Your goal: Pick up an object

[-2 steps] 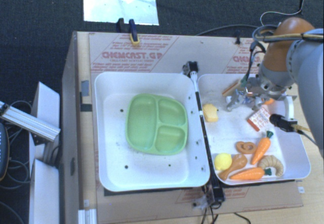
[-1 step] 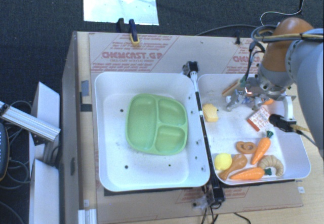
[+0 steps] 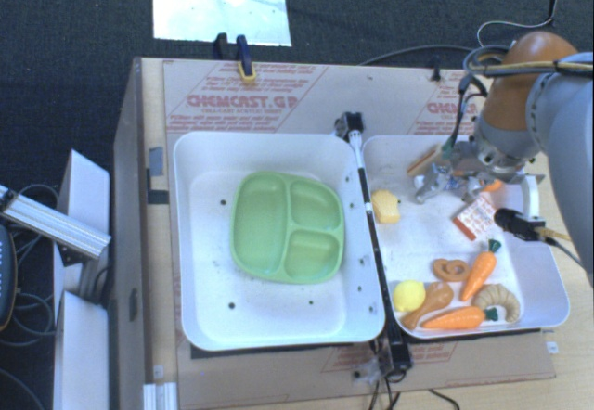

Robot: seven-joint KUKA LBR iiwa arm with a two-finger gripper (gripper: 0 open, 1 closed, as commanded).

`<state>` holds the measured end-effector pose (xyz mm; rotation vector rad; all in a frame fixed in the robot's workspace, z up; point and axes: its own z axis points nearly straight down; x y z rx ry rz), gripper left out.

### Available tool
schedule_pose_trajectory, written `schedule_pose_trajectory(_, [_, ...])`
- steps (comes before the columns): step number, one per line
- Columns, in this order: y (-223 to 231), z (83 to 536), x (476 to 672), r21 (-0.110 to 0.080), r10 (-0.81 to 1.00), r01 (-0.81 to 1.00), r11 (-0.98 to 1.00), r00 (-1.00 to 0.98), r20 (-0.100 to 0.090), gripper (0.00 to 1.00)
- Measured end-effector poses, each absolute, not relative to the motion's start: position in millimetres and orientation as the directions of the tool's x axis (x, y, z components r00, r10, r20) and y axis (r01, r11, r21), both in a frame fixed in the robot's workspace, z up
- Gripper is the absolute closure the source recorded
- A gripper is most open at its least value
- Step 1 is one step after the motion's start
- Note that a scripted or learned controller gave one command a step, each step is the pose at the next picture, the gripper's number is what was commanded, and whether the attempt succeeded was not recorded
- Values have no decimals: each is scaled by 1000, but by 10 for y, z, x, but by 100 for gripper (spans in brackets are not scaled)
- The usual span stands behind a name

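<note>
I reach in from the right, and my gripper point(image 3: 436, 182) hangs low over the far end of the right bin point(image 3: 557, 301). Its metal fingers are blurred against the white floor, so I cannot tell how far apart they stand, and I see nothing between them.

Just beside my gripper a tan stick point(image 3: 422, 162) lies slanted near the bin's far wall. A red and white packet point(image 3: 475, 214) sits below my wrist; it bears print too small to read. A yellow wedge like cheese point(image 3: 385, 207) rests near the divider. At the near end lie a pretzel point(image 3: 450, 269), a carrot point(image 3: 480, 273) standing slantwise, a second carrot point(image 3: 458, 318) lying flat, a lemon point(image 3: 409, 295), and a croissant point(image 3: 497, 300), all crowded together.

The left bin point(image 3: 200, 306) holds a green divided plate point(image 3: 286, 226) with three compartments.

The board point(image 3: 278, 97) under the bins reads "CHEMCAST GP" in red letters; more red writing near my arm is partly hidden.
</note>
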<state>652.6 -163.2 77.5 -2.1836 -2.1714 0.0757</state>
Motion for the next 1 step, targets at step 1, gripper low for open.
schedule_pose_trajectory(1, [-2055,2002,6697,7,1000,1000,2,-2,-3,0])
